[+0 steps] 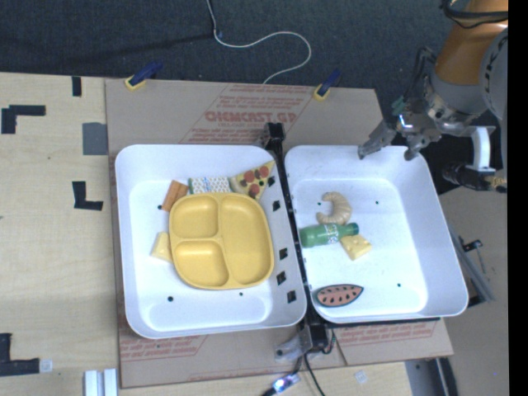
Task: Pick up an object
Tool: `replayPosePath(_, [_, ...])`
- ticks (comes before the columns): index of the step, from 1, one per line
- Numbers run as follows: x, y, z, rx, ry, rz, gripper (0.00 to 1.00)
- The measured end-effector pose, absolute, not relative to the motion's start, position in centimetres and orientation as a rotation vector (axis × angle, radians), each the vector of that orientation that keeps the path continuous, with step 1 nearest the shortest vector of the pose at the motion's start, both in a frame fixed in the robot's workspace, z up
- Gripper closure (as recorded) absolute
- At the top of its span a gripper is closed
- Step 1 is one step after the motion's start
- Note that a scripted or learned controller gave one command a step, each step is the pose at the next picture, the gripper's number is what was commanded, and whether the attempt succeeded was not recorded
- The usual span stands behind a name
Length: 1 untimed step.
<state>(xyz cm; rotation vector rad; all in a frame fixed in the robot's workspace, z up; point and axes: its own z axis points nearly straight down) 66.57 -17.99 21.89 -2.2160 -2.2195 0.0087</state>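
Observation:
My gripper [388, 145] hangs over the far rim of the right bin [429, 221], its two dark fingers spread apart and holding nothing. Inside that bin lie a tan croissant [334, 208], a green bottle [327, 235], a pale yellow cheese wedge [356, 247] and a watermelon slice [338, 295]. All of them sit nearer to the camera and left of the gripper. The left bin [136, 221] holds a yellow divided plate [221, 240], an orange piece [174, 194], a pizza slice [254, 178] and a yellow wedge [160, 245] partly tucked under the plate.
The two bins meet at a dark central divider [285, 221]. A brown cardboard sheet [239, 114] lies under them, with a white cable [264, 44] looping behind. The arm's grey and orange wrist [470, 31] stands at the upper right.

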Motion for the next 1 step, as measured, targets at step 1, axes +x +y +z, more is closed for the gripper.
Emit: replayPosePath(1, [66.66,-18.49,15.58,-2.217,-2.22,0.009,0.0])
